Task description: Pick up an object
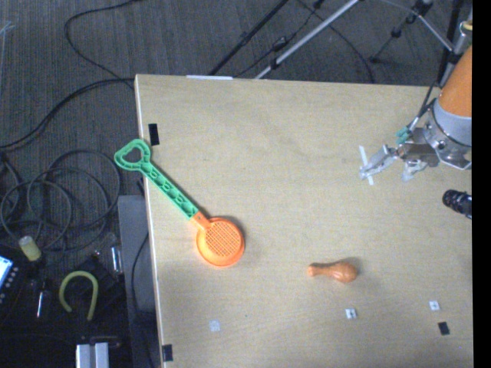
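A toy strainer lies on the tan bench top (pixel 291 129) at the left, its green handle (pixel 165 186) pointing up-left and its round orange mesh head (pixel 220 241) toward the front. A small orange drumstick-shaped piece (pixel 335 271) lies on its side near the front middle. My gripper (pixel 390 169) hangs at the right side, under the grey wrist and orange band. It is well above and to the right of the drumstick piece and far from the strainer. Its pale fingers (pixel 368 167) stand open with nothing between them.
Small square markers (pixel 350 313) dot the front right of the bench top, and a black tab (pixel 153 134) sits by its left edge. Cables (pixel 54 190) coil on the floor at the left. Tripod legs (pixel 330 14) cross behind the far edge.
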### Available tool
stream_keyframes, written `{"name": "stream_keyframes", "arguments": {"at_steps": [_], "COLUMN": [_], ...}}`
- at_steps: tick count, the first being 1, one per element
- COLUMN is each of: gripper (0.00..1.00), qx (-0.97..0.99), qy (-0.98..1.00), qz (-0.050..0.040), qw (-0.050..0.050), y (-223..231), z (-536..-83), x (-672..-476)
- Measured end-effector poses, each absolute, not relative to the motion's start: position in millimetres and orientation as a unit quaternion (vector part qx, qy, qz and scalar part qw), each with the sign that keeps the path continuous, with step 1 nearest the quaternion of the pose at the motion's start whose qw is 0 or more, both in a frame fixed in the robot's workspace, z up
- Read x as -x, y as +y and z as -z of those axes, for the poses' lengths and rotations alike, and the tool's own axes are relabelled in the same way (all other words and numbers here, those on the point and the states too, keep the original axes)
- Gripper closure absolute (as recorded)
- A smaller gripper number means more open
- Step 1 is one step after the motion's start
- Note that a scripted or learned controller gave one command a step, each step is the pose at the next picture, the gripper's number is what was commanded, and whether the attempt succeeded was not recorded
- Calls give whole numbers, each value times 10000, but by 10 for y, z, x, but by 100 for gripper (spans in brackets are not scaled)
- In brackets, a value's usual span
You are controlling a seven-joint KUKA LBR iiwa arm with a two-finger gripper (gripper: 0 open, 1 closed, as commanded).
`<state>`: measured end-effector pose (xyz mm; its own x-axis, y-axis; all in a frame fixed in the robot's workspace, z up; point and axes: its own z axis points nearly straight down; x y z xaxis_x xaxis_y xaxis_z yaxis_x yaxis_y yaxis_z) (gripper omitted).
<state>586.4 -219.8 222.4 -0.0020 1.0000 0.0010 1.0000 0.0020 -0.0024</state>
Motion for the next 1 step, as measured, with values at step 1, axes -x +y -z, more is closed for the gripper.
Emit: {"name": "stream_keyframes", "arguments": {"at_steps": [1], "gripper": [0], "qx": [6422], "qy": [-7665], "qz": [-15], "qw": [1], "y": [-2178], "z": [-833], "x": [-6457]}}
